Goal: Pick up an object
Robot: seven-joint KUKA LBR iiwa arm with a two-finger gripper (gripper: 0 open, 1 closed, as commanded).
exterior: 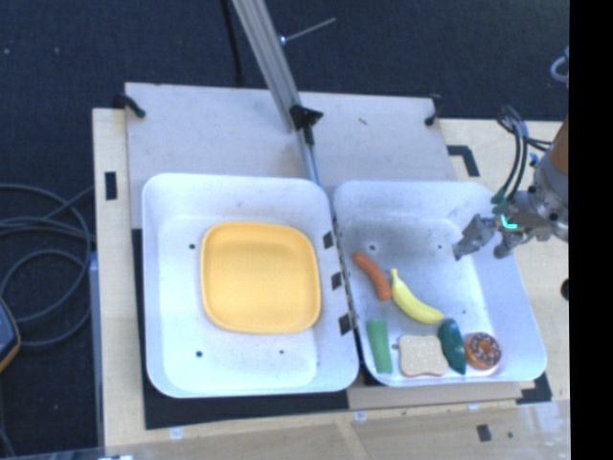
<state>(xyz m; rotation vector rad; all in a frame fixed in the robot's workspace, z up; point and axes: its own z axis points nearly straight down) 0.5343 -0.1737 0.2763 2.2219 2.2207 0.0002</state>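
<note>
The right bin (421, 199) holds several toy foods along its near side: an orange hot dog (372, 274), a yellow banana (414, 300), a light green block (379, 345), a slice of bread (421, 355), a dark green vegetable (452, 345) and a frosted donut (483, 350). My gripper (486, 240) hangs over the bin's right edge, well to the right of and beyond the food. Its two fingers stand apart with nothing between them, so it is open.
The left bin (163, 257) carries a square yellow plate (260, 276). A metal pole (270, 51) rises at a slant from the divider between the bins. Cables lie on the dark floor at the far left.
</note>
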